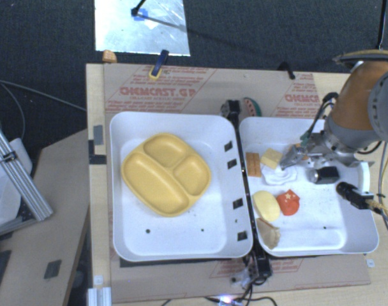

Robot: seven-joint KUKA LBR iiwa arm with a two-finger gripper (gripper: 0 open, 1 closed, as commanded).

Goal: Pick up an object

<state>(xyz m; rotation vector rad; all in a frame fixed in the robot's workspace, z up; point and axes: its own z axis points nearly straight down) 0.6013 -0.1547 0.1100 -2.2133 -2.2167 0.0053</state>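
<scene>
White crumpled item (278, 176) lies in the right bin (357, 234), just below the gripper (291, 160); its long axis runs roughly 10 to 4 o'clock. Finger state cannot be determined. Pale yellow block (270, 158) sits at its 11 o'clock, touching. Yellow oval (266, 205) and red piece (288, 202) lie at 6 o'clock. Yellow divided tray (165, 173) occupies the left bin (130, 234), at 9 o'clock.

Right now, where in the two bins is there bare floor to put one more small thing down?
Left bin: bare floor lies around the yellow tray, widest along the near edge and in the far right corner. Right bin: a free patch lies at the near right, past the red piece. Its left and middle are crowded, where the gripper hangs by the white cloth.
</scene>
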